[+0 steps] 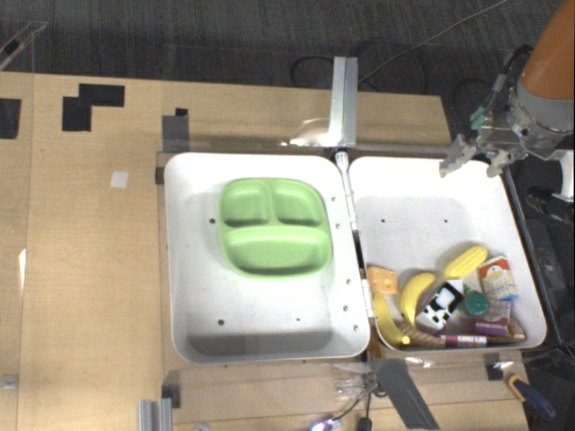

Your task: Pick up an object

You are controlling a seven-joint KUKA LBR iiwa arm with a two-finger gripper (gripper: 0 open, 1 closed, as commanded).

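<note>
Nearest me, in the right bin [449, 218], the loose things crowd its 5 o'clock corner: a banana [415, 296] curled beside a corn cob [464, 261], a black-and-white toy [439, 305], an orange cracker [383, 281], a small carton [496, 278] and a teal cap [475, 304], all touching or nearly so. In the left bin [193, 241], a green divided plate [273, 225] lies flat near the middle. Farther back, at 2 o'clock over the right bin's far rim, the gripper [470, 159] hangs with its fingers spread apart, grasping nothing, well apart from the pile.
</note>
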